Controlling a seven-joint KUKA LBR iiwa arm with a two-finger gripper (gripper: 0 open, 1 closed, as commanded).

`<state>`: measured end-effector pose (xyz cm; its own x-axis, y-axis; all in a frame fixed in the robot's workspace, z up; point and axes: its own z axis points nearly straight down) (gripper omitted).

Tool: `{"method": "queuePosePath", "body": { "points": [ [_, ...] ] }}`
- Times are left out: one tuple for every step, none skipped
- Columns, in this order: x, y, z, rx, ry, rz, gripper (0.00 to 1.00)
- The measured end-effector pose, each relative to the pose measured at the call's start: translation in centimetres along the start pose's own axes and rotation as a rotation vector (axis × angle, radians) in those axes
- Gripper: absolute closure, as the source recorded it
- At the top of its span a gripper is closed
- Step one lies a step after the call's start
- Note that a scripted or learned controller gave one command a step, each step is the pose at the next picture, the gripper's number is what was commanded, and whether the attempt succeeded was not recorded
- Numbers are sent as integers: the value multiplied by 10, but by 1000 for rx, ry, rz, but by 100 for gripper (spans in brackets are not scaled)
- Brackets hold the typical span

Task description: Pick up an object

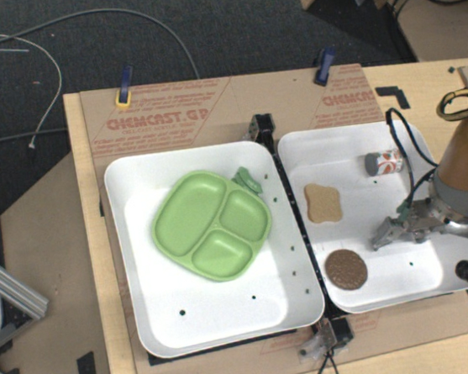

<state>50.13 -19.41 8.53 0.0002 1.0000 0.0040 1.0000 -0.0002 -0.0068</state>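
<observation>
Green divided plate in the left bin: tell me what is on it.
The green divided plastic plate shows three bare compartments. A small green object pokes out at its upper right edge; its hidden part cannot be judged.

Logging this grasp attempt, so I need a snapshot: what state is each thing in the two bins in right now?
Green divided plate: flat in left bin, compartments up.
Small green piece: against the plate's rim.
Toast-shaped piece: flat in right bin.
Brown round patty: flat, near front wall.
Small can: on its side.
Gripper: low over right bin, holding nothing visible.
</observation>
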Motion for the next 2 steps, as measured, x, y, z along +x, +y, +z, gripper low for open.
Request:
{"method": "queuePosePath", "body": {
  "points": [
    [0,2,-14,-7,-2,0,100],
    [4,1,-58,-11,-5,-1,100]
  ]
}}
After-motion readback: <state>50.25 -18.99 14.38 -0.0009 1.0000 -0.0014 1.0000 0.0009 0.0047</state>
